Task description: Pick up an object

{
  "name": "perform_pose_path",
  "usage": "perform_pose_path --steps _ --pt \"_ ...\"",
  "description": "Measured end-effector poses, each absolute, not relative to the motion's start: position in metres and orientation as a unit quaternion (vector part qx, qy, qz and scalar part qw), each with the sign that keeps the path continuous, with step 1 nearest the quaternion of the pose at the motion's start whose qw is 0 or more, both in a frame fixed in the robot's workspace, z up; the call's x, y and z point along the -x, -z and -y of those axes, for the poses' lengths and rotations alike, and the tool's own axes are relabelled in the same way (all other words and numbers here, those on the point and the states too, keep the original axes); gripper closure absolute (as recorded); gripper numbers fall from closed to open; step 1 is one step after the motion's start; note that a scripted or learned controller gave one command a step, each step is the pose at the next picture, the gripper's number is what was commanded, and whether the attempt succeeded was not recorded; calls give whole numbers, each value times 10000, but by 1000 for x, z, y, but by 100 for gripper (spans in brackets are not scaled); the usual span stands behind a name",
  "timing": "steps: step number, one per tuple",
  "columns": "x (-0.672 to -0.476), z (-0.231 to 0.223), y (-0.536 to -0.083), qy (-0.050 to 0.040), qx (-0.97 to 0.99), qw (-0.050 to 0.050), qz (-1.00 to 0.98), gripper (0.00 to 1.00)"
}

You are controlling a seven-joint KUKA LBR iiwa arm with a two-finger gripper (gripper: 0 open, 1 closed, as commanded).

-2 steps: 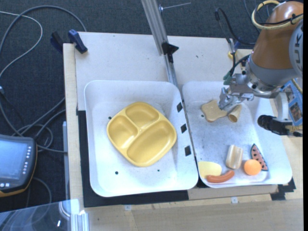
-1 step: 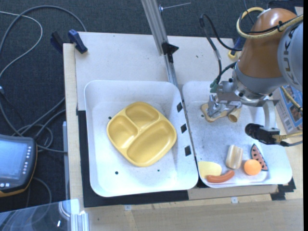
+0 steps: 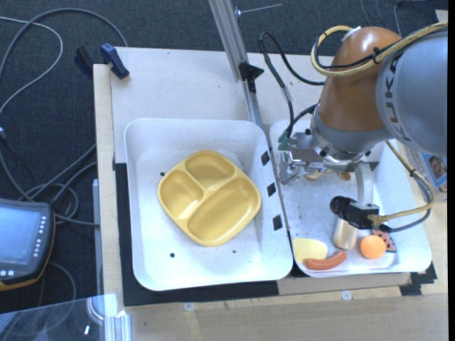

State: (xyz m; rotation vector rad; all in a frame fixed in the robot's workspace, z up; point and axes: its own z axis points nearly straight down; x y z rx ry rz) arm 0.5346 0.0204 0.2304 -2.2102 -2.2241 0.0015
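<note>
"In the right bin point(image 3: 316, 208), what is there to take?"

"3 small things along its near edge: a pale yellow piece point(image 3: 311, 248), a red sausage point(image 3: 325, 262) touching its near side, and an orange ball point(image 3: 372, 247) a little to their right. The left bin point(image 3: 142, 190) holds 1 yellow divided plate point(image 3: 210, 197), lying flat."

"And where is the gripper point(image 3: 290, 168)?"

"Low over the right bin's left side, just beside the wall that the 2 bins share. The arm point(image 3: 355, 84) hangs above it and hides much of it. Whether it is open or closed I cannot tell, and I see nothing held in it."

"So which step is this?"

"I judge it the approach, or a try at a spot where nothing lies. No object sits under the gripper, and the 3 small things are apart from it, nearer the camera."

"What does the next move call for?"

"I would say a shift toward the near edge and a descent onto 1 target. The ball may roll. The sausage and the yellow piece touch, so the gripper should come down on the sausage alone, across its short width."
</note>
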Motion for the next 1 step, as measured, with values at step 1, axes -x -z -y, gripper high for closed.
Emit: perform_pose_path --steps 1 --pt "-508 -69 -224 -9 7048 31 7094 100"
